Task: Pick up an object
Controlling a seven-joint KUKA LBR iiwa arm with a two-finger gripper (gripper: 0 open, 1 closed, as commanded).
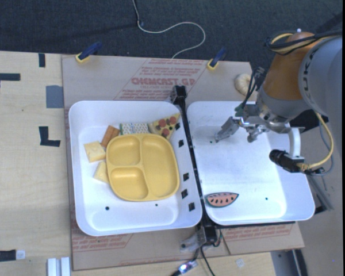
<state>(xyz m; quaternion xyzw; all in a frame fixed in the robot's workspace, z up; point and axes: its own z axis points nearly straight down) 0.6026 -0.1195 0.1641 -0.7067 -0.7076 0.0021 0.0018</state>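
Reaching in from the right, the arm (302, 68) stood over the upper part of the right bin (287, 209), its grey body and orange band covering that bin's upper right corner and part of its far rim. The gripper (233, 128) hung low above the bin floor near the upper left of that bin; one finger (224, 133) showed as a grey prong slanting down to the left, while the other was lost against the wrist hardware, so whether the tool was spread or closed could not be told, and nothing was seen between the fingers. A watermelon slice (221, 199) lay flat near the front left of the right bin, well apart from the gripper. The left bin (83, 211) held a yellow divided plate (142, 167) that overlapped several smaller pieces. Tan, cracker-like squares (95, 152) stuck out along its left edge, partly covered. Behind the plate lay a patterned strip (133, 129) and a pizza-like slice (165, 125), both too small and too hidden to identify with confidence. A pale rounded object (242, 83) sat on the cardboard sheet (155, 79) beyond the right bin, cut off by the arm. A black cable fitting (286, 160) hung from the wrist over the bin's right side.
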